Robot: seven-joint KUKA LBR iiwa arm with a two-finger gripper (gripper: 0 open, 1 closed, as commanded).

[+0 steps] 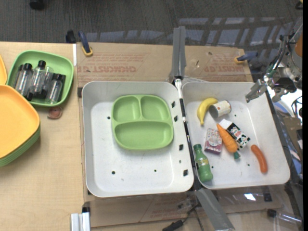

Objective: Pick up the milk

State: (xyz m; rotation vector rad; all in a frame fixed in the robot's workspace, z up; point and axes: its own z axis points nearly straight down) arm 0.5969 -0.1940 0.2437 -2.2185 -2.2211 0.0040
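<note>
The milk (239, 135) is a small white carton with black patches. It lies on its side in the right bin (276, 177), right of centre, touching an orange carrot (227, 137). My gripper (256, 90) hangs over the bin's far right corner, above and to the right of the milk and well apart from it. Nothing shows in its grasp.
The right bin also holds a banana (206, 109), a small can (221, 109), a pink box (213, 141), a green bottle (202, 163) and a red sausage (260, 159). A green divided plate (142, 121) lies in the left bin (96, 177). On the bench at left are a tray of bottles (41, 78) and yellow plates (17, 126).
</note>
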